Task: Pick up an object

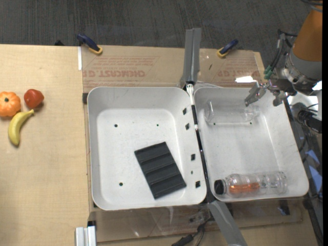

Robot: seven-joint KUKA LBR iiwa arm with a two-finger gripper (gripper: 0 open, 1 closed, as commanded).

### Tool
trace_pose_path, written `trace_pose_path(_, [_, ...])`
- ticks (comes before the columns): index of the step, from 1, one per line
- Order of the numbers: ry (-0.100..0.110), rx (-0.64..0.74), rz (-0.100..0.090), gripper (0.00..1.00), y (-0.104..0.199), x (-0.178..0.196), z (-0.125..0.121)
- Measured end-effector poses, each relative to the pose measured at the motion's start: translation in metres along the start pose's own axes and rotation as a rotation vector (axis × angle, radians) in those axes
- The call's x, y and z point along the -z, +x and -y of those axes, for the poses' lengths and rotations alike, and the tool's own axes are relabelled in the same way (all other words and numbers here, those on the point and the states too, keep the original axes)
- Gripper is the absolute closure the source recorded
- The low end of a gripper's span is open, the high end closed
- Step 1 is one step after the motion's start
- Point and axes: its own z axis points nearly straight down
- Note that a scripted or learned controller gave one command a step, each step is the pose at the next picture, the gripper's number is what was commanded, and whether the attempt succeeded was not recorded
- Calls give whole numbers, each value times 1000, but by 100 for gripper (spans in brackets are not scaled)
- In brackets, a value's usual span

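I see a dark ribbed rectangular block [160, 169] in my left white bin [102, 137], a clear plastic bottle [250, 184] along the right white bin's [287, 137] near wall, the gripper [266, 94] above its far edge.

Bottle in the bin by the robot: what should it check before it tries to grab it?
1. Clear bottle lies on its side in the right bin, near the front wall: ok.
2. Nothing lies on top of the bottle: ok.
3. Gripper is over the bin's far corner, not above the bottle: not ok.
4. Nothing between its fingers: ok.
5. Clear tray lies apart from the bottle: ok.
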Motion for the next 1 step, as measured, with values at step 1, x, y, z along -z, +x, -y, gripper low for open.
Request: trace_pose_path(1, [2,33,-1,0,42,-137,68])
